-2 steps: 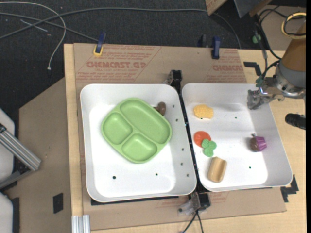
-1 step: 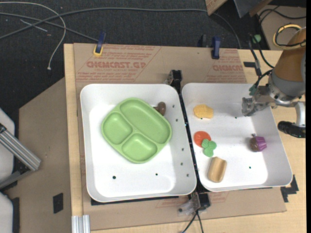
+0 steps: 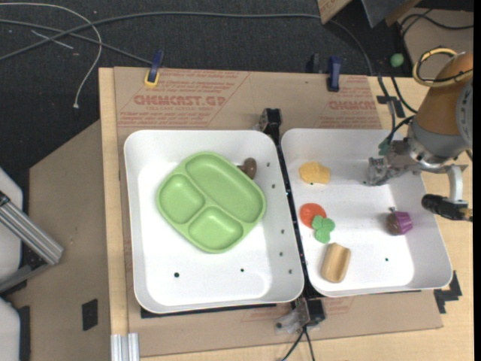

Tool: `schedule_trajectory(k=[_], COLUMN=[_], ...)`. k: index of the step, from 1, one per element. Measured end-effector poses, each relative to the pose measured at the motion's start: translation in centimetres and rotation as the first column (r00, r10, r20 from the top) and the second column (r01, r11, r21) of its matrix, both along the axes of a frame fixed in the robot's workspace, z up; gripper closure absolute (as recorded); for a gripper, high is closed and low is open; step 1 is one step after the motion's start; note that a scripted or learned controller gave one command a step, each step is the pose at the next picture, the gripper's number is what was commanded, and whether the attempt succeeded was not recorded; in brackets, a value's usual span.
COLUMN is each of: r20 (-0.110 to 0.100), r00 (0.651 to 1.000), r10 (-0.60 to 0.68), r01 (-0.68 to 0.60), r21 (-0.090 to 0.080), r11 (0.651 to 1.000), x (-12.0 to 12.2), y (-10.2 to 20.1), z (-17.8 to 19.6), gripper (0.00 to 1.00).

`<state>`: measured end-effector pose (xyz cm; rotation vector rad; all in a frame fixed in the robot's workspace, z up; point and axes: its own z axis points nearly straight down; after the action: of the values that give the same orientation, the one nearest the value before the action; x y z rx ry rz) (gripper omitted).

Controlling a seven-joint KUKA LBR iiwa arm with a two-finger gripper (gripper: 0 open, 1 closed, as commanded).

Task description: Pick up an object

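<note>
The gripper [image 3: 378,170] sits low in the upper part of the right bin [image 3: 353,143], right of centre in the frame; whether it is open or closed, I cannot tell. Nothing is seen in its grasp. Candidates lie apart on the bin floor: a yellow toy food piece [image 3: 315,173] to its left, a purple eggplant-like toy [image 3: 399,222] below it, a red-and-green strawberry-like toy [image 3: 316,220], and a tan bread roll [image 3: 336,262] near the lower edge. The yellow piece and the purple toy seem nearest; a good attempt would centre over one isolated item, descend straight, and close before lifting. The green divided plate [image 3: 212,201] in the left bin [image 3: 150,262] looks harder to grasp.
</note>
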<state>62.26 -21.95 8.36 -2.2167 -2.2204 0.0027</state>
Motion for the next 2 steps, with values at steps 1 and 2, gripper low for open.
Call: schedule_trajectory(k=[1, 2], r20=[0.006, 0.011], r00=[1.0, 1.0], r10=[0.001, -0.001], r01=[-0.001, 0.001], r21=[-0.002, -0.004], r11=[1.0, 1.0], x=[0.2, 0.5], y=[0.0, 0.0], z=[1.4, 5.9], gripper=[1.0, 1.0])
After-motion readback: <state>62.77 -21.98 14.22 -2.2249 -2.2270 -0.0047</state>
